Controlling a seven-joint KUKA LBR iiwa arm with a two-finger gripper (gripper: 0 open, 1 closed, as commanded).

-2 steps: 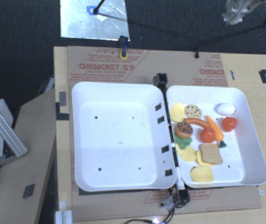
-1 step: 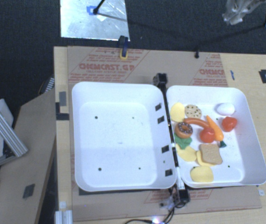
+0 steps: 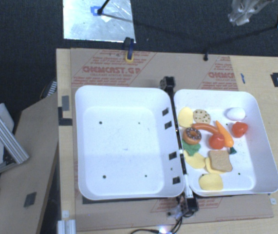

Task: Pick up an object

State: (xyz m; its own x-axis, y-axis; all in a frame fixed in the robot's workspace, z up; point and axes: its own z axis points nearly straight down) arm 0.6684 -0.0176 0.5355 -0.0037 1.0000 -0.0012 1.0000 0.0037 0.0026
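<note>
I have the gripper (image 3: pixel 246 6) parked high above the bench, up beyond the far edge of the right bin (image 3: pixel 265 145) and well clear of everything in it; it reads as a pale blur from here and I cannot tell how it is set, though nothing hangs from it. All my candidates sit in the right bin, bunched toward its left wall, and I judge that crowding to be the main hazard. The donut (image 3: pixel 193 134) touches the sausage (image 3: pixel 206 127) and lies on the green leaf (image 3: pixel 191 148), the carrot (image 3: pixel 224 133) leans over one tomato (image 3: pixel 216 141), and the toast (image 3: pixel 220 161) overlaps yellow slices beneath it. A descent into that knot could wedge between two pieces, drag both, or close on an edge and let it slip. The flat pieces, the cookie (image 3: pixel 201 116) and the yellow slice (image 3: pixel 211 182) nearest the bin's front wall, lie so low that a pinch may skate over them. The egg (image 3: pixel 235 113) and the second tomato (image 3: pixel 239 128) stand apart toward the bin's far right, but both are round and may roll away from an off-centre close. I'd favour those loners anyway.
</note>
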